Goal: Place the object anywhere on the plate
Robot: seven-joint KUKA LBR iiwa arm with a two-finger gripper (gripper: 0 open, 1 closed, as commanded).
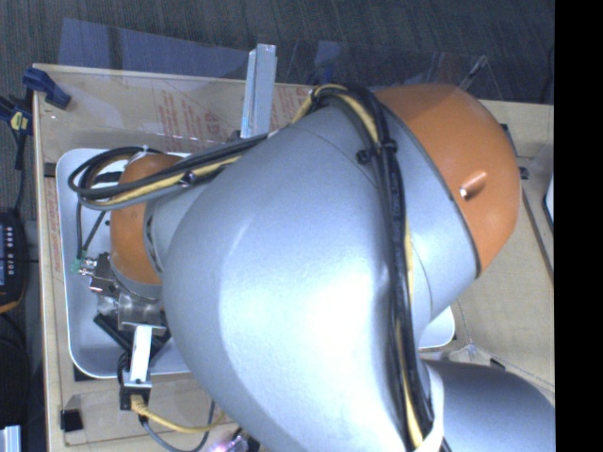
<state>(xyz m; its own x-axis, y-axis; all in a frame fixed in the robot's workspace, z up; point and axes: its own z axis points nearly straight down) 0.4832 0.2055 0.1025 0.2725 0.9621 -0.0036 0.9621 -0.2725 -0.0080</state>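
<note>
My grey arm point(311, 281) with its orange band point(452, 177) covers most of the camera view and hides most of both bins. The wrist reaches down into the left white bin point(68, 252), and the gripper point(134, 342) hangs low over that bin's front left corner. A black and yellow cable loop point(104, 172) runs along the wrist. What lies under the arm is hidden.
The wooden bench point(141, 102) surrounds the bins. An upright metal post point(259, 88) stands behind the left bin. A blue clamp point(42, 88) sits at the bench's far left corner. A black device point(8, 252) hangs off the left edge.
</note>
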